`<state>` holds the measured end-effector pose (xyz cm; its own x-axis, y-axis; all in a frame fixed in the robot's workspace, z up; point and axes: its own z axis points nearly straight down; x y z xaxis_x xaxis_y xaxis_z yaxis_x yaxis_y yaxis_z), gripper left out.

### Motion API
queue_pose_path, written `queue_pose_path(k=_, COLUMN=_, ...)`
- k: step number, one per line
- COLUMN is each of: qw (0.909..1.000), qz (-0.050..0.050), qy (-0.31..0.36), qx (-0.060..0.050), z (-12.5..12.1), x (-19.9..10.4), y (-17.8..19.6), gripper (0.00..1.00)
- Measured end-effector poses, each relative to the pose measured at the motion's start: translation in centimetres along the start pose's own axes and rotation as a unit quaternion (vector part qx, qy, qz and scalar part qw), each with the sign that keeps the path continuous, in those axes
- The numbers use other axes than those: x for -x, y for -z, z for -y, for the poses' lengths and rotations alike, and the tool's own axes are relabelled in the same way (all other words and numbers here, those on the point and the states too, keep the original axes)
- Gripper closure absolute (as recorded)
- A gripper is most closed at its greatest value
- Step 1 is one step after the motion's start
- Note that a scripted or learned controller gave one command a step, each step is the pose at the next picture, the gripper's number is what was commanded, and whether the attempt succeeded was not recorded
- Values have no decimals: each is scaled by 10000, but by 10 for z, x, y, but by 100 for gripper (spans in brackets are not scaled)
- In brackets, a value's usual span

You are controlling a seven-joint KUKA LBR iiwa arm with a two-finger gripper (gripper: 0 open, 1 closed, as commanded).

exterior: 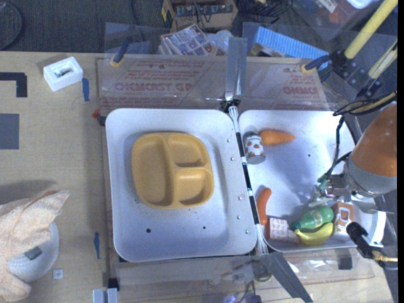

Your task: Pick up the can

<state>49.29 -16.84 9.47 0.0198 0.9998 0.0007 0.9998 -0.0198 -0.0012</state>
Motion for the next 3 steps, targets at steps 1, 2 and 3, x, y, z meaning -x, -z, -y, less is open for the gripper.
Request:
queue_pose_path(k=1, qw=9983, qz=12, qy=-590, qx=14, z=13, x=45, y=59, gripper=100)
queue_pose_path(k=2, qw=9925, qz=12, qy=-1218, qx=16, z=3, x=51, y=64, gripper=100)
queue_pose_path(k=3, qw=9994, qz=17, qy=-359, qx=22, z=5, x=45, y=78, gripper=100)
